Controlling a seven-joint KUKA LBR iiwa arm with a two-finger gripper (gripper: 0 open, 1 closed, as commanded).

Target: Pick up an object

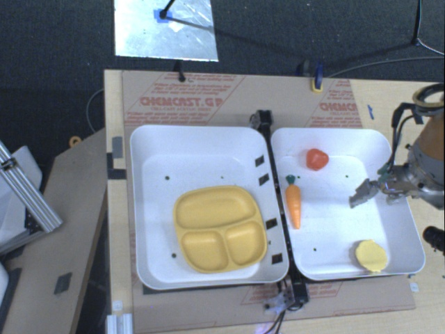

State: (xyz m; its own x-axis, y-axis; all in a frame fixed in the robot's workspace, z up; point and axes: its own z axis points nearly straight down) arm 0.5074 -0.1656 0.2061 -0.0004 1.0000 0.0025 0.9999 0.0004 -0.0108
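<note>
A dark carpeted floor surrounds the desk, on which two white bins are set side by side. The left bin is taken up by a yellow divided plate. In the right bin, a carrot, a yellow disc and a red tomato are spread well apart, probably so each can be reached singly. The gripper is poised above the bin's right part, near no object; whether it is open cannot be told.

A dark blue carpeted floor surrounds a pale wooden tabletop seen from above. At 12 o'clock a shiny metal sheet lies on the carpet, marked with a patch of blue tape. Brown cardboard printed in red lettering covers the tabletop's middle. Black cables trail across the floor at 2 o'clock, and an aluminium frame rail juts in at 9 o'clock. Lighting is even and soft.
</note>
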